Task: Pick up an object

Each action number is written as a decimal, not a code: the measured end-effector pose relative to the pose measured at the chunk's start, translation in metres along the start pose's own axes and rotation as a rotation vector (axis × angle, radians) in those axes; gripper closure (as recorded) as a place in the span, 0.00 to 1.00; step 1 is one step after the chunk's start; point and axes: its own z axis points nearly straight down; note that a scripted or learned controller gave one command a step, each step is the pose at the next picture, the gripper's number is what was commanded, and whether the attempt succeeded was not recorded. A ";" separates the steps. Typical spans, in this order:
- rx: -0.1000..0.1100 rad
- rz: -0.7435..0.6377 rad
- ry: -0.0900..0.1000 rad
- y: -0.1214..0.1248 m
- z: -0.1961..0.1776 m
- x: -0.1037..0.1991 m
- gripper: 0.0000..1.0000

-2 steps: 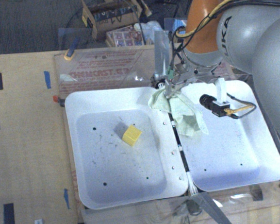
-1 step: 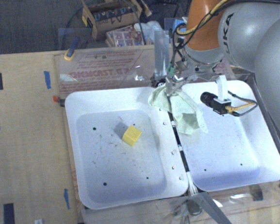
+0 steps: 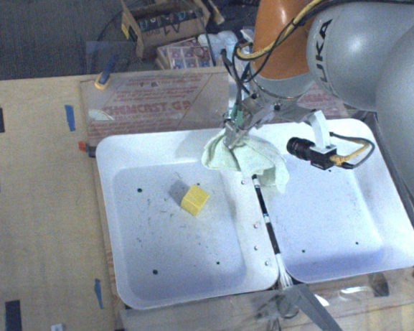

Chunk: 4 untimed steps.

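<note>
A pale green cloth [image 3: 246,161] hangs bunched over the ridge between the two white bins, near their far side. My gripper [image 3: 234,128] is at the cloth's top edge and is shut on a pinch of it, and the cloth drapes down from the fingers. A small yellow block [image 3: 195,200] lies in the left bin [image 3: 129,262], well left of and below the gripper.
The right bin [image 3: 343,236] lies under the arm's wrist. A black cylinder with a yellow cable [image 3: 314,152] sticks out from the wrist over it. Boxes and cables sit beyond the bins' far edge. The wooden bench [image 3: 38,212] extends to the left.
</note>
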 end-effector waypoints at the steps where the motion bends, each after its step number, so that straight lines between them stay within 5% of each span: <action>1: -0.005 -0.391 -0.004 -0.012 -0.033 -0.010 1.00; 2: -0.003 -0.908 -0.001 -0.053 -0.041 -0.041 1.00; 3: -0.004 -0.920 -0.001 -0.015 -0.023 0.059 1.00; 4: -0.004 -0.877 -0.001 0.031 0.035 0.100 1.00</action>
